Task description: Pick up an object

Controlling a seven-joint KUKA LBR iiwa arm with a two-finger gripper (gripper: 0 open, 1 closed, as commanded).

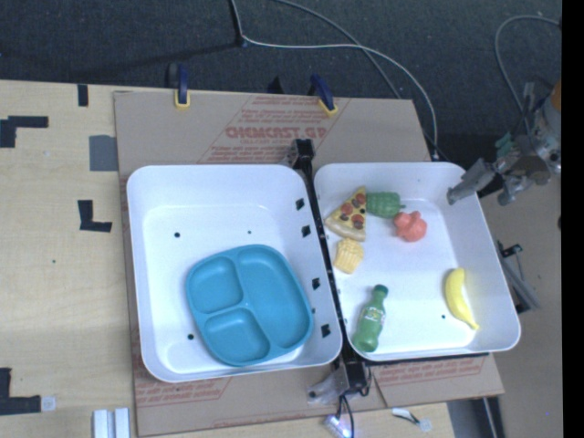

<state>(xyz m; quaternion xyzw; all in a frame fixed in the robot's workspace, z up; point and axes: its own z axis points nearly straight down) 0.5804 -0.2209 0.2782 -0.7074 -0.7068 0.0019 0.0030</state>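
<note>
The right bin (484, 235) holds a pizza slice (349, 214), a green pepper (383, 203), a red tomato-like fruit (411, 227), a yellow corn piece (349, 256), a green bottle (370, 318) and a banana (460, 298). My gripper (481, 182) hovers at the bin's upper right corner, just past the rim, with nothing between its fingers. It stands open, one finger (463, 189) reaching over the rim. The nearest object, the red fruit, lies well to its left.
The left bin (146, 199) holds a blue divided plate (246, 304). Both bins rest on a cardboard sheet (255, 130) held by clamps. Cables (365, 53) run across the dark floor behind the bins.
</note>
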